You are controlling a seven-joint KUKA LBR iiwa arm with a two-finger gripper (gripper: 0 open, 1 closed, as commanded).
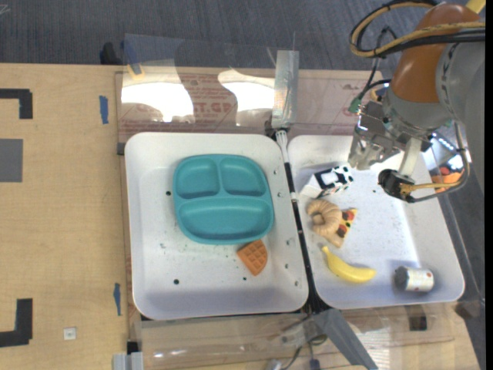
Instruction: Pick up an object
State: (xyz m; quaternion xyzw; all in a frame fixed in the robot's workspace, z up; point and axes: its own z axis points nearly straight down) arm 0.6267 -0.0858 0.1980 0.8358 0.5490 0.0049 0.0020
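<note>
I saw my gripper (383,156) hanging over the right bin's (447,241) far end, grip unreadable; the smooth curved banana (348,267) lay near, beside a knobbly pastry (326,215).

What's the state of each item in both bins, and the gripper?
Teal divided plate: upright, left bin, compartments bare.
Waffle piece: flat, left bin, just off the plate's edge.
Banana: lying flat, right bin.
Croissant: lying, right bin.
Black-and-white toy: right bin, beside the gripper.
Small can: on its side.
Gripper: above right bin, holding nothing visible.
</note>
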